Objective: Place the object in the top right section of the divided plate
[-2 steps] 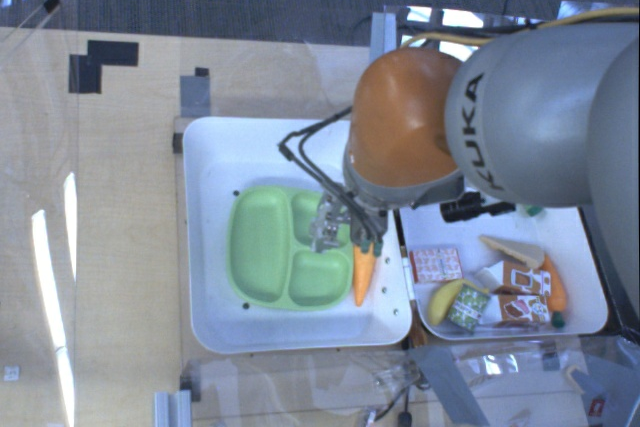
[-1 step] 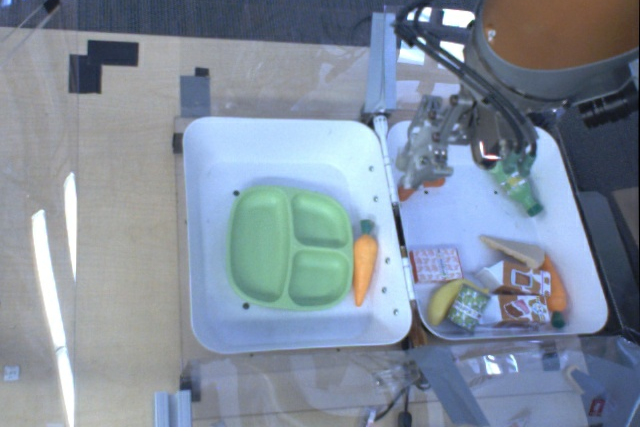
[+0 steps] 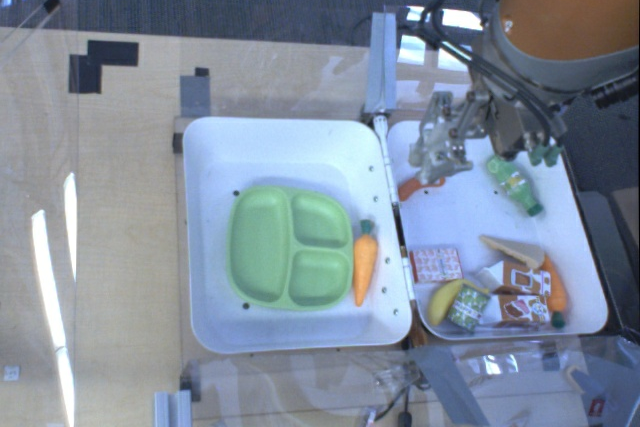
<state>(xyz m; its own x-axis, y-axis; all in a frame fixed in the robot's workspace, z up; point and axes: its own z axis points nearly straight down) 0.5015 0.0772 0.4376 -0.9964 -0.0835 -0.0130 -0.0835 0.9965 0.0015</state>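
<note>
Fingers [image 3: 437,165] of unclear spread above the right bin [image 3: 590,245], orange piece [image 3: 412,186] just below, divided plate [image 3: 290,247] well apart.

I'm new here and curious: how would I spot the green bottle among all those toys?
Look in the right white bin, toward its far end beside the robot's gripper. The green bottle lies there alone on its side, apart from the toy food heaped at the near end.

green divided plate [image 3: 278,247] in left bin [image 3: 210,215], carrot [image 3: 364,261] beside it, hand [image 3: 436,158] over right bin [image 3: 580,245]
</note>
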